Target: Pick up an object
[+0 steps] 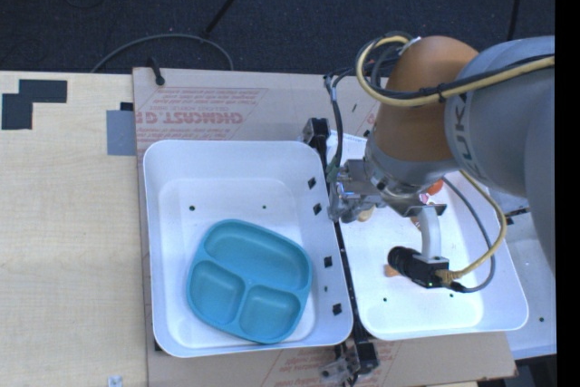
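**Current state.** The pincer [353, 202] hangs low in the white bin [453, 322] under the arm [426, 104], close to the wall shared with the neighbouring bin [172, 168]. It cannot be told whether the pincer is apart or together, because the wrist covers it.

**Candidate objects.** A small orange piece [391, 270] lies in the pincer's own bin, near it and on the camera's side. A blue divided tray [249, 281] lies flat beyond the shared wall, well apart from the pincer.

**Procedure.**
1. Prefer the orange piece, which looks the shorter reach.
2. Centre the pincer above it, keeping clear of the shared wall.
3. Descend straight and close only once the pincer straddles it.

The tray is wide and shallow, so it would probably have to be gripped by its rim.

**Limits of view.**
- The arm hides much of the floor of its bin, and more objects may lie there.
- The shape of the orange piece is too small to make out.
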Robot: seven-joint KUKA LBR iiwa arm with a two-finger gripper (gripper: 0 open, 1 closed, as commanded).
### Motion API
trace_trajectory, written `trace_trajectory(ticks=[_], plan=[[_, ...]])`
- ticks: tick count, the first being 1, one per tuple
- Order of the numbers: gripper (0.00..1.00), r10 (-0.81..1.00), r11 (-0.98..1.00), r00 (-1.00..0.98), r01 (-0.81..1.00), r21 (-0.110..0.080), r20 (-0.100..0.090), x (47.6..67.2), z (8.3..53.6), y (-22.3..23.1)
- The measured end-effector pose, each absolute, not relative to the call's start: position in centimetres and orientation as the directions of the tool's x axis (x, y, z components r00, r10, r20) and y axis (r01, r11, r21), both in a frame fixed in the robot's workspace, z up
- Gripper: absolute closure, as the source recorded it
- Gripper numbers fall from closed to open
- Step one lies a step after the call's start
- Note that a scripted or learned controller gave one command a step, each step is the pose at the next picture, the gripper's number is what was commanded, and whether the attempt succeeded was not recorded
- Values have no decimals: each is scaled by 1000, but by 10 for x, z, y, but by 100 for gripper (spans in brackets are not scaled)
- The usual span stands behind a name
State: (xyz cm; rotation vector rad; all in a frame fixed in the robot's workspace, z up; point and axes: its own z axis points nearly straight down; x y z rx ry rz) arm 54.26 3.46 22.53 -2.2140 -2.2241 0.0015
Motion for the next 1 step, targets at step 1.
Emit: trace_trajectory(ticks=[1], plan=[[100, 1000, 5, -5, 1000, -3, 2, 533, 235, 87]])
